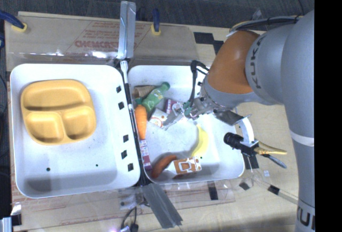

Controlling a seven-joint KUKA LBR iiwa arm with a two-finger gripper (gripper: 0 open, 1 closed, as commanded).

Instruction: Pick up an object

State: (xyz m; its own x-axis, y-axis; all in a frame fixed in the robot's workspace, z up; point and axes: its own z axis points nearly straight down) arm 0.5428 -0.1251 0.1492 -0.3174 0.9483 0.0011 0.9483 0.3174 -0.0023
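Camera view. I take the right bin (235, 169) as my reference. My arm (278, 65) enters from the right side and bends down over this bin, with the gripper (179, 113) low above its centre. The fingers (172, 118) are pale and blurred against the white floor; I cannot tell whether they are spread or pressed together, and I see nothing between them.

Contents of the right bin:
- A green bottle (154, 96) lies tilted at the far left corner.
- A carrot (140, 121) lies lengthwise along the left wall.
- A small red-and-white carton (160, 116) sits just beside the carrot, close to the gripper.
- A banana (201, 142) lies right of centre.
- A sausage (162, 164) and an orange packet (187, 167) rest at the near wall, touching.

To the left of the right bin, the left bin (64, 172) holds a yellow divided tray (57, 110).
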